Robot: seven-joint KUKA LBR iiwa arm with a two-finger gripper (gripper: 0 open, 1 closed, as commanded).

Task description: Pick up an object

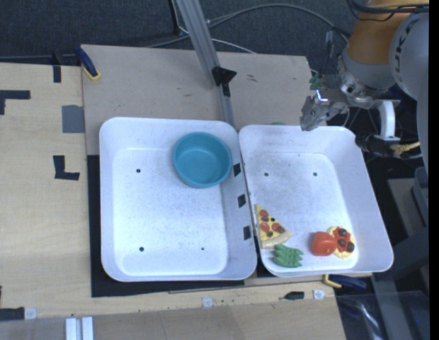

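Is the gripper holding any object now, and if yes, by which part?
Nothing is held. The gripper hangs above the far rim of the right bin, apart from the toys at its near edge.

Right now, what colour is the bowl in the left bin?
Blue-teal; the bowl shows plainly in the camera view.

Bench (163, 83) bearing 2 white bins (127, 190)

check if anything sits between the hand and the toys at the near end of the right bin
Nothing visible does. The hand hangs over the right bin's far rim, and bare bin floor runs from there to the pizza slice, green toy and red-and-yellow toy.
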